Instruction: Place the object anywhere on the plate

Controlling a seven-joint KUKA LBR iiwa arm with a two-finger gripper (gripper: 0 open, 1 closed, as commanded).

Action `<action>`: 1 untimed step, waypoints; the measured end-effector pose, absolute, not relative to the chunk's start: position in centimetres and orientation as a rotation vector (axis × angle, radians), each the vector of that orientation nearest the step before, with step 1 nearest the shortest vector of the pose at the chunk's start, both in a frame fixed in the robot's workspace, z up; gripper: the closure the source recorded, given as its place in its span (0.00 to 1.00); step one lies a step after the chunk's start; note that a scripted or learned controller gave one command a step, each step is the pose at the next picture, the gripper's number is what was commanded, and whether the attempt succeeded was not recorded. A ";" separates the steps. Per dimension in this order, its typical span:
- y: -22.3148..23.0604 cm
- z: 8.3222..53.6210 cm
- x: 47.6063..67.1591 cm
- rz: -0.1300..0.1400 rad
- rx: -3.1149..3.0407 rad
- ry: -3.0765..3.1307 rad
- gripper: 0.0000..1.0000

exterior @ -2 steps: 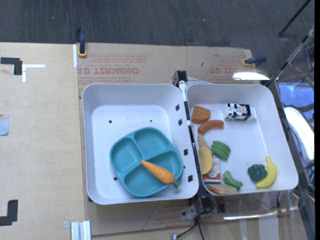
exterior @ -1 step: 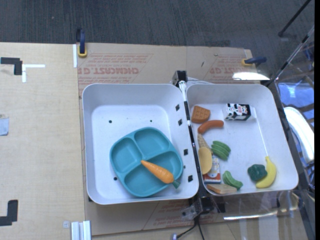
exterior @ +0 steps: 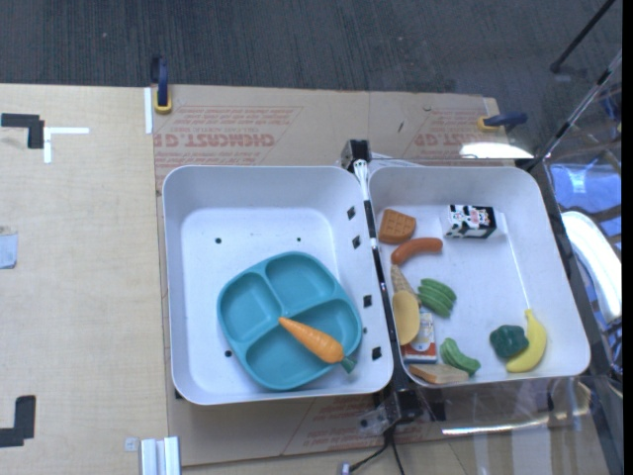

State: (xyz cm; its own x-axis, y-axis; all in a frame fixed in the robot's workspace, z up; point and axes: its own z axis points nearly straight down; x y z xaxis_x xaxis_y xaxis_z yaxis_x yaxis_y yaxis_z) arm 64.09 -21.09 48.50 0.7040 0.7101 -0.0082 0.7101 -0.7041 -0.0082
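Two shallow white bins are seen side by side on the bench. In the left bin [exterior: 198,206] a teal divided plate [exterior: 259,310] is set toward the near right corner. A toy carrot [exterior: 314,337] lies across the plate's near right compartments, its orange body resting on the plate and its green top reaching to the plate's near right rim. By this evidence the object is judged to be already on the plate, so the placing step is taken as done or all but done.

In the right bin [exterior: 524,265] other toys are scattered: a waffle-like brown piece [exterior: 397,226] and a black-and-white carton [exterior: 470,221] at the far side, a reddish sausage [exterior: 416,249] just near of the waffle, a green pod [exterior: 436,296] at the middle, a small printed box [exterior: 423,334] near the dividing wall, and a dark green pepper [exterior: 507,340] touching a yellow banana [exterior: 532,344] toward the near right.

The state of the gripper cannot be told from this view, and no object is seen held.

If the task is counted as complete, little more is called for than keeping clear of the bins. Should a further object be wanted, a pick from the right bin would be required, then a carry leftward over the dividing wall and a release onto a bare compartment.
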 end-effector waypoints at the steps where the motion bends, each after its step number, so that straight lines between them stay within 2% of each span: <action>1: -21.7 53.7 65.5 0.007 -2.993 -0.955 1.00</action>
State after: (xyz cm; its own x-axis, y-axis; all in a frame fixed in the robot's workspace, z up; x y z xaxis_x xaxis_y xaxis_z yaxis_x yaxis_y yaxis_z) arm 65.48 -21.67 53.69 0.8152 0.5791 -0.0043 0.5791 -0.8152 -0.0014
